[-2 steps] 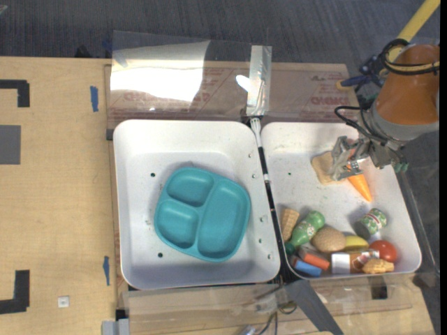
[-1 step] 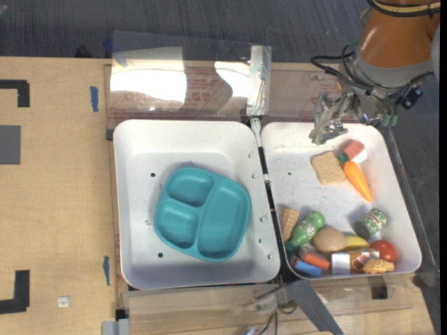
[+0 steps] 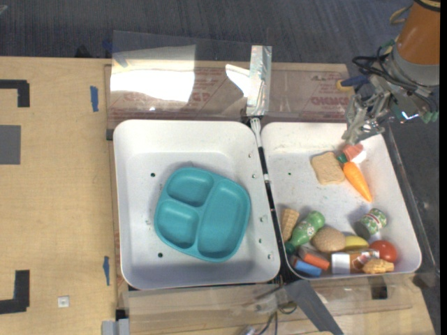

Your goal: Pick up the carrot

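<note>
Wooden surface carries two shallow white bins side by side, with dark floor beyond. Left bin holds a teal divided plate. Right bin holds the carrot, lying on a slant near the far right wall, leafy end up, point toward the near right. A tan cracker-like slice lies just beside it on the left. A heap of toy foods fills the bin's near corner, well apart from the carrot. Pincer hangs over the bin's far right corner, just above the carrot's top end; whether it is wide or narrow, cannot tell. Nothing is visibly between its tips.
</note>
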{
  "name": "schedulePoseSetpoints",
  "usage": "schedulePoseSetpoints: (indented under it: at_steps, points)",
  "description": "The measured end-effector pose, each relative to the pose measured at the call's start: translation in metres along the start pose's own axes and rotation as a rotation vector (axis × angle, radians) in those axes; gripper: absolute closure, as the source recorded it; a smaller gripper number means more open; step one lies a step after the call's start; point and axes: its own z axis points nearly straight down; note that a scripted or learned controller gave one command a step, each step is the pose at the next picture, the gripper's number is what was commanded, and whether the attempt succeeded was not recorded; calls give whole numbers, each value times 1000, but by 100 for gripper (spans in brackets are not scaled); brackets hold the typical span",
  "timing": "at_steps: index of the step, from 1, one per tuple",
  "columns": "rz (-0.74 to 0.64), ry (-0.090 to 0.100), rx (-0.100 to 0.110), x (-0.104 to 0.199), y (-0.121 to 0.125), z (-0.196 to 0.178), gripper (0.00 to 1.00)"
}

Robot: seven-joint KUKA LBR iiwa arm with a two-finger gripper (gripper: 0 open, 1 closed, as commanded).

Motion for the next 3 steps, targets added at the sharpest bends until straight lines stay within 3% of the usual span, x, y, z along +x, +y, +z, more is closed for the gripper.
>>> schedulePoseSetpoints:
  at_steps: [1,2,3]
  points:
    - [-3,0,-2,-1,2,0,0]
    - [-11,-1,-1,17,-16,141,0]
    - [-58,-11,9,101,-41,148,0]
